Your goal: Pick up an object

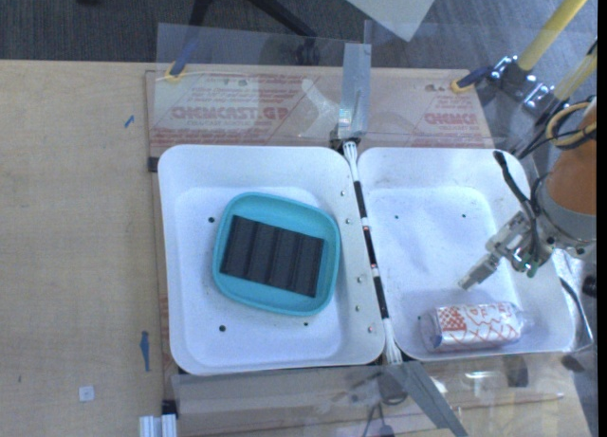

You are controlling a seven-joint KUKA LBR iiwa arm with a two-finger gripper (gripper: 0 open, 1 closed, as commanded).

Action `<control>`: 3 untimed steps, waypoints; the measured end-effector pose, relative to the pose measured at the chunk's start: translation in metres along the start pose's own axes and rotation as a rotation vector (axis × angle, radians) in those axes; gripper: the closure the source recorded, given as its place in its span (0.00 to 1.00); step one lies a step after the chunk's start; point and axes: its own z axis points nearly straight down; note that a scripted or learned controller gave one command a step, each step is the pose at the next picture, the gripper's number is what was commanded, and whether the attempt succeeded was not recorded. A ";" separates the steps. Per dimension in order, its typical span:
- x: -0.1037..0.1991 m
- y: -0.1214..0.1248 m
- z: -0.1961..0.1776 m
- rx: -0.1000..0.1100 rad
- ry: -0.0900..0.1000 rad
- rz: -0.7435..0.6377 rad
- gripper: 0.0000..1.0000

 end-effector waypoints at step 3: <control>0.068 0.028 0.064 -0.005 -0.004 0.331 0.00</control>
